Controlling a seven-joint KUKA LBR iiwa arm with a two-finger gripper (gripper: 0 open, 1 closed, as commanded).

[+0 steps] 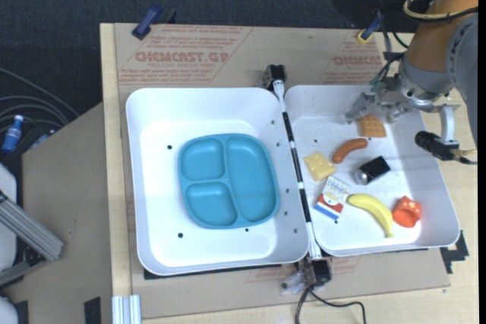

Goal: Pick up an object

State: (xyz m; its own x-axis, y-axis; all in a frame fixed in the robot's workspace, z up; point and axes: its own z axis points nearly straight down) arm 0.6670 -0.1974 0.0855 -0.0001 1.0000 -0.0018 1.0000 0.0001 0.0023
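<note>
Left of the divider between the bins lies a blue sectioned plate [228,180]; right of it, a cheese wedge [318,165], sausage [350,149] and banana [373,212]. Furthest right, the gripper [372,109] stands over a tan cracker [372,126], the likely target. Finger state cannot be told. The cracker looks light, thin, stiff and brittle: take it across its edges.

The tool [373,107] hangs low over the far part of the right bin [433,186], and a tan cracker [371,126] lies directly under it. A little nearer from the tool lie a sausage [350,149], a black block [372,169] and a cheese wedge [318,165]. Further toward the front are a small carton [332,202], a banana [372,211] and an orange toy [406,212]. Far to the tool's left, in the other bin [152,163], sits a blue divided plate [227,180].
</note>
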